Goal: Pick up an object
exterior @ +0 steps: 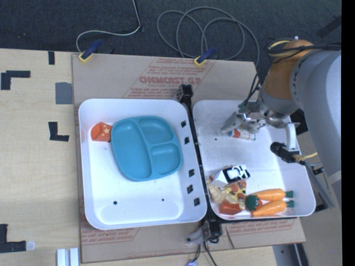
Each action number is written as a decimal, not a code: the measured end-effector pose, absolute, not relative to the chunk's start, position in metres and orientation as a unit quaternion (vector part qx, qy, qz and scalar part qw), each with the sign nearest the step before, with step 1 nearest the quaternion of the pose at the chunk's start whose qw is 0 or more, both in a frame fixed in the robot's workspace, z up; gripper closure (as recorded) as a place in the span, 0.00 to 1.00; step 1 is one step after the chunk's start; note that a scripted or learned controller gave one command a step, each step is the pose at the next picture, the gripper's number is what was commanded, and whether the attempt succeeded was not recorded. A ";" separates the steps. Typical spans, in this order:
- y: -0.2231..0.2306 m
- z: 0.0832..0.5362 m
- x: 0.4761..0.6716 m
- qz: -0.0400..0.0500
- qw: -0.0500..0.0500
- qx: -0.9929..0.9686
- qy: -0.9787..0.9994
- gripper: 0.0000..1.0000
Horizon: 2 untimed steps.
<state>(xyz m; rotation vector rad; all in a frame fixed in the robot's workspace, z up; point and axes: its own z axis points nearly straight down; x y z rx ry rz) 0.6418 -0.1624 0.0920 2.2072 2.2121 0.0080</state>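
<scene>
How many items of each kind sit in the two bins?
Blue tray: 1
Red item left of the tray: 1
Carrots: 2
Black-and-white item: 1
Jumble of small pieces, count unclear
Total: 5 distinct items plus the jumble

Right bin [211, 154]: upper and middle floor mostly bare, open approach from above. Hand [239, 127] low over upper part, arm [299, 87] crowding right rim. Near end cluttered: two carrots [272, 201] side by side, black-and-white piece [236, 174], small mixed items [224, 195] packed close, little room between. Left bin [89, 193]: blue divided plate [147, 147] fills centre; red item [101, 132] touching plate's left edge; near strip free. Black divider [191, 148] between bins.
</scene>
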 end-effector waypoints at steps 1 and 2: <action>-0.162 0.103 0.643 0.004 0.010 0.706 0.708 1.00; -0.162 0.104 0.643 0.004 0.010 0.706 0.708 0.00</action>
